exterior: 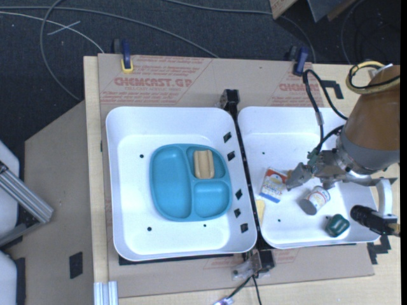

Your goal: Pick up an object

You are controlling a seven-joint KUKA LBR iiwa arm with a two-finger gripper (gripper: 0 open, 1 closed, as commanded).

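Note:
In the right bin (280, 129) lie three small objects. A red, white and blue packet (272, 185) lies flat near the bin's left side. A little grey and white can (315, 201) rests on its side to the right of it, and a dark green object (337, 225) sits near the front right corner. My gripper (301, 175) hangs low over the bin, just right of the packet and above the can. Nothing is visibly held in it. The grey and orange arm (375, 126) behind it hides the bin's right side.
The left bin (127, 170) holds a blue divided plate (172, 183) with a tan block (203, 164) in its upper right compartment. A black divider with clips (236, 164) runs between the bins. Black cables (318, 100) trail over the right bin's back edge.

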